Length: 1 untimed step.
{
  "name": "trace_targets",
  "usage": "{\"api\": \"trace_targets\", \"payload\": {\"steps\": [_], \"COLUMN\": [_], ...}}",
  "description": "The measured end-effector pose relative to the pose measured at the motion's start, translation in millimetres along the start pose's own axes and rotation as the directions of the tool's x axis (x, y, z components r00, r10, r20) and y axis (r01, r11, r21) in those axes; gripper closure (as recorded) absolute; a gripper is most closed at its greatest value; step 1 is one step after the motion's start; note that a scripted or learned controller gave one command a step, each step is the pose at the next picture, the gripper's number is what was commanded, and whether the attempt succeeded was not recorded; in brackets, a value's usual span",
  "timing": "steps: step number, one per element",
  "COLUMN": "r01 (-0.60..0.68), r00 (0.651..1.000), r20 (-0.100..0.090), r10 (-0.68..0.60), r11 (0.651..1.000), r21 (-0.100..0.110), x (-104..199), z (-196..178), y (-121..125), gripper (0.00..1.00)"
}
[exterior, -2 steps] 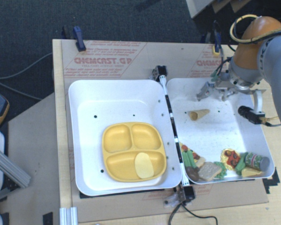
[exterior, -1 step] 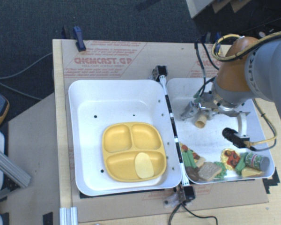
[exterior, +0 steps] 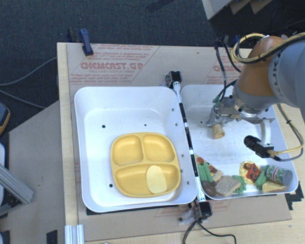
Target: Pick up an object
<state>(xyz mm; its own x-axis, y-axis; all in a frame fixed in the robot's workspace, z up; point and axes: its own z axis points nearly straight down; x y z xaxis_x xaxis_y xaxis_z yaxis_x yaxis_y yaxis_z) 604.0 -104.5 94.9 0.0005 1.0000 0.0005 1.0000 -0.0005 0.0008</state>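
My gripper [exterior: 217, 117] hangs over the back left part of the right bin [exterior: 203, 98], under the grey wrist and the orange band [exterior: 258, 70]. A small tan cork-shaped piece [exterior: 217, 131] lies on the bin floor just in front of the gripper's tip, very close to it; I cannot tell whether they touch. Several toy food pieces lie along the bin's front edge: a green piece [exterior: 206, 172], a grey-brown slab [exterior: 226, 185], a red and yellow piece [exterior: 251, 171] and a green can-like piece [exterior: 277, 175].
The left bin [exterior: 91, 116] holds a yellow divided plate [exterior: 127, 151] with a pale yellow disc [exterior: 156, 179] in its front compartment. A black clip [exterior: 174, 77] sits where the two bins meet at the back. A yellow cable [exterior: 290, 154] trails from the arm over the right bin's right side.
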Motion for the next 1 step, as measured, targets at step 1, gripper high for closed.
{"api": "trace_targets", "payload": {"steps": [1], "r01": [0.009], "r00": [1.0], "r20": [0.001], "r10": [-0.009], "r11": [1.0], "r21": [-0.014], "x": [67.8], "z": [-96.7], "y": [67.3], "gripper": [1.0]}}
